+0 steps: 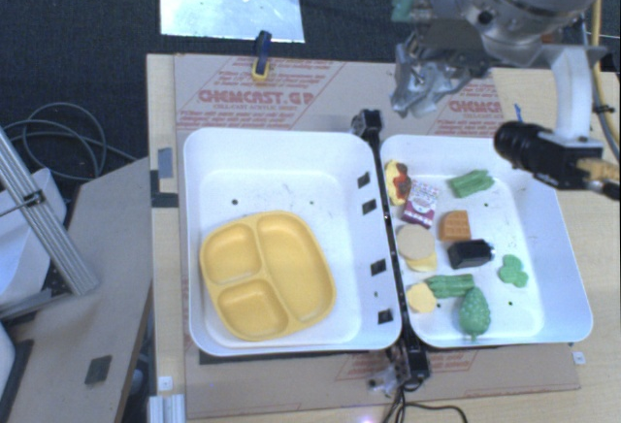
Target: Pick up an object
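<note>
The arm hangs high at the upper right of the frame, and its gripper (419, 93) hovers over the cardboard sheet (291, 86) just above the top rim of the right bin (553, 217) — clear of everything inside. Whether it is released or clenched, I cannot tell from here; nothing shows in its grasp. Down in the right bin the pickings lie scattered: a red-and-white packet (421, 202) near the top left, a green piece (471, 183) beside it to the right, an orange block (454, 225) in the middle with a black block (470, 253) just below. Lower still, a textured green lump (473, 312) sits near the bottom rim. Over in the left bin (281, 159) — a yellow divided tray (267, 271), lying flat, lower left.
</note>
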`<action>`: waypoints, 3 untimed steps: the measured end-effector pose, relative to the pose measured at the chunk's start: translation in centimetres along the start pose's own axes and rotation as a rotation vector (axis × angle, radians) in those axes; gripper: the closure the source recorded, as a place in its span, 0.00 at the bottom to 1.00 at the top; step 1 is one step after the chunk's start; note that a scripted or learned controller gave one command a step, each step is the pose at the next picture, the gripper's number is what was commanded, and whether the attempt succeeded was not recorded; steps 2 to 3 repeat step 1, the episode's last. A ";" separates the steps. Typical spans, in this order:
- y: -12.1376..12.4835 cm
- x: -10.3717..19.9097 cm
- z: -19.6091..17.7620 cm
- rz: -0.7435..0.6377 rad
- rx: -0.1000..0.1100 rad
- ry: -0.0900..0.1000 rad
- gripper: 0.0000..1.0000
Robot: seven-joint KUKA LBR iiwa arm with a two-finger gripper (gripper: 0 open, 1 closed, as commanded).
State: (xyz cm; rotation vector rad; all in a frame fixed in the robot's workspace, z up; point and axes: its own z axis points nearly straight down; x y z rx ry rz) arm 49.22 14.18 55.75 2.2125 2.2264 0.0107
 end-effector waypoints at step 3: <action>0.0 0.0 -1.1 -0.002 -0.003 0.001 1.00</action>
